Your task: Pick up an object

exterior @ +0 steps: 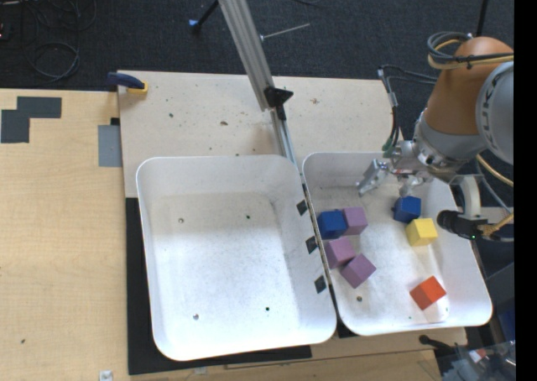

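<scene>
Camera view: I see right bin (pixel 470 308) crowded: blue cube (pixel 332 222) and three purple blocks (pixel 346 247) hug left wall, open floor mid-bin. Small blue cube (pixel 407 208) just beside yellow cube (pixel 422 231); orange cube (pixel 429 293) near corner. Gripper (pixel 401 169) hangs above small blue cube, fingers spread, nothing between.

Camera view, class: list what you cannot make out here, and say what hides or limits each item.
- Gripper: small and blurred in the camera view; its state above the small blue block cannot be told.
- Right bin: its far right rim is covered by the arm.
- Arm: cut off by the right edge.
- Purple blocks: whether they touch is unclear.
</scene>
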